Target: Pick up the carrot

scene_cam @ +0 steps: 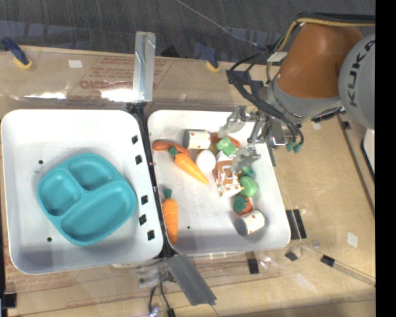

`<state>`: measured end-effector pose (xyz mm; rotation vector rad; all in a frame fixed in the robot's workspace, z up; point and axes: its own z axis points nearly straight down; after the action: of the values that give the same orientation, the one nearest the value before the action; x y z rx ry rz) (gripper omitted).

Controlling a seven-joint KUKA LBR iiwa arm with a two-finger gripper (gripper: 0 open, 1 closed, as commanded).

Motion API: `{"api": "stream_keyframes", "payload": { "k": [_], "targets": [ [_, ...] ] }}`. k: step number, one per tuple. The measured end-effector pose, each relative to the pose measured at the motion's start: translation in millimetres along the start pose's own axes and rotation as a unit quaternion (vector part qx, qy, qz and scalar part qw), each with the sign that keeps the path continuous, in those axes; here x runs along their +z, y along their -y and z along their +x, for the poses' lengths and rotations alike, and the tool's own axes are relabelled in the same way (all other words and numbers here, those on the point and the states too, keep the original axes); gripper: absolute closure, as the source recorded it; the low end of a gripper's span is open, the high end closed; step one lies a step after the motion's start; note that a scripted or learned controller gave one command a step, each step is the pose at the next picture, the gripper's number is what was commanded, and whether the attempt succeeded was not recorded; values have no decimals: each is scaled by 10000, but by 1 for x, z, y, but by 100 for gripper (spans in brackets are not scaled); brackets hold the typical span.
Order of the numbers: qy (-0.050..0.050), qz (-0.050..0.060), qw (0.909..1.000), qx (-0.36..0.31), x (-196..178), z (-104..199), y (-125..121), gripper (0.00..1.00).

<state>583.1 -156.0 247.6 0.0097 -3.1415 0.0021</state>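
A: What is seen nearest the camera?
B: The front rims of two white bins set side by side. In the left bin [20, 177] a teal divided plate [86, 197] is lain, slightly toward the front, with bare floor around it on all sides.

A: And the right bin [204, 233]?
B: It is crowded toward its back and right. At the front right a white cup [251, 223] is tipped on its side, with a strawberry [243, 205] just behind it. Along the left wall, near the front, a small carrot [169, 218] is laid lengthwise, green top pointing back. Open floor is left between it and the cup.

A: Farther in?
B: A second, larger carrot [190, 166] is laid at a slant in the middle, touching a white egg [205, 160]. A red and white carton [227, 179] is beside them, with a green item [249, 186] at its right. Behind, a sausage [162, 146], a white block [198, 139] and more green and orange pieces, too jumbled to be named, are gathered by the back wall.

A: Where is the gripper [245, 157]?
B: It is hung over the right rear part of that bin, above the carton, the arm [317, 58] reaching in from the right. Whether its fingers are wide or narrow cannot be told; nothing is seen held

A: Room to move?
B: The front left floor by the small carrot is open, though that carrot is close against the wall
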Motion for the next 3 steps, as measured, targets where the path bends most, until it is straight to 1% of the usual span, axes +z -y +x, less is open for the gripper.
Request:
{"api": "stream_keyframes", "payload": {
  "k": [1,2,3],
  "targets": [
    [1,-10,9974,-725,43,-1,-45,0],
    [-8,-11,10000,83,157,-15,-60,0],
    [15,-5,10000,42,145,-17,-61,100]
  ]
}}
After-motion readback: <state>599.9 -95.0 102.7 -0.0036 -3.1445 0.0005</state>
